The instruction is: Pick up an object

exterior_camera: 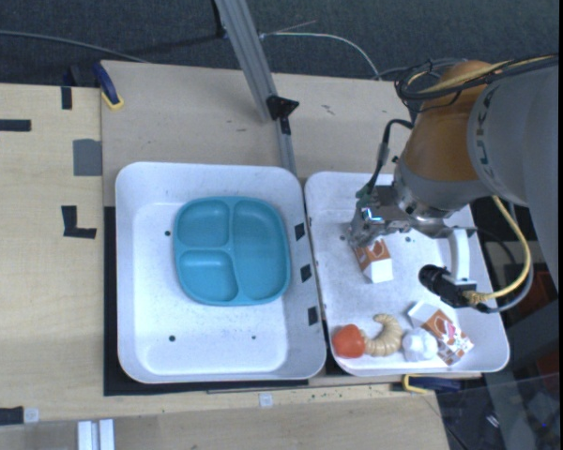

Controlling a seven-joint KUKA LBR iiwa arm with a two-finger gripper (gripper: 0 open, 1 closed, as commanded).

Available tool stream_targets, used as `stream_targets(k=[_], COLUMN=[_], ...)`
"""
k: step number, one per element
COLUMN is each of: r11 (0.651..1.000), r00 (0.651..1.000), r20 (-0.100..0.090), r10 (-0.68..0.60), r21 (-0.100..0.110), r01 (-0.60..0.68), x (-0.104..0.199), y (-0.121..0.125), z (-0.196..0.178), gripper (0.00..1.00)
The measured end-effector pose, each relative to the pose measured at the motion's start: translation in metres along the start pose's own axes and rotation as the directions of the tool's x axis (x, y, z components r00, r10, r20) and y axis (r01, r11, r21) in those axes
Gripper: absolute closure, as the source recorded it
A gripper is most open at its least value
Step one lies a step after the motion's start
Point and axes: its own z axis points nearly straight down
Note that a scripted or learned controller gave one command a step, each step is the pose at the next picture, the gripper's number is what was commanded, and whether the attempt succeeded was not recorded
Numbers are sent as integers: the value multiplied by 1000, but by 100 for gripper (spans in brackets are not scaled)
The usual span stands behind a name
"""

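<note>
hand (365, 223) low, touching small carton (374, 258)

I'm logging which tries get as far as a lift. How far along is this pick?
Done: the arm has reached into the right bin, and the claw sits low, just above the small brown-and-white carton. In hand: nothing visibly; the carton lies on the bin floor. Left: closing on it and lifting. The tomato, croissant and second carton lie untouched at the near edge.
</note>
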Motion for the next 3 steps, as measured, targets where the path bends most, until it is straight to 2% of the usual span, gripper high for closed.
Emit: stream_targets(k=[3], r11=[1000], r00=[1000], r20=[0], r10=[1], r21=[-3], r01=[-1], x=[142], y=[87], z=[-38], gripper=[100])
